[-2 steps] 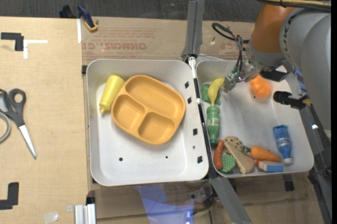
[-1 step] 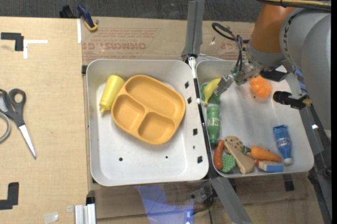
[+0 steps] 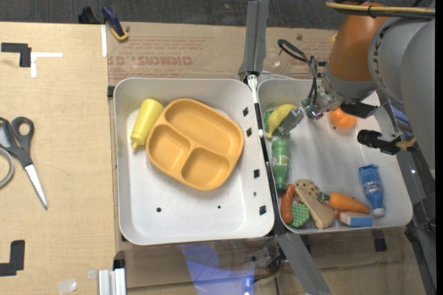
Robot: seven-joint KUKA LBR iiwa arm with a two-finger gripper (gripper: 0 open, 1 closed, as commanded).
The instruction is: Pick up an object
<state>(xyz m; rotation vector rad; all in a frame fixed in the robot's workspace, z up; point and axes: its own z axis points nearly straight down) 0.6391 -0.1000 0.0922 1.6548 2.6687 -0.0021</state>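
Yellow banana (image 3: pixel 278 116) beside gripper (image 3: pixel 296 118); curved, green-tipped.

Smooth matt plastic tray (image 3: pixel 194 144) in glossy white bin (image 3: pixel 187 221); bare wooden bench (image 3: pixel 52 148).

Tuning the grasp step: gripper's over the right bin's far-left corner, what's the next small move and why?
Probably a short straight descent. The gripper sits at the yellow banana-like toy, beside the green bottle; nothing shows between its fingers, so no grasp is confirmed yet.
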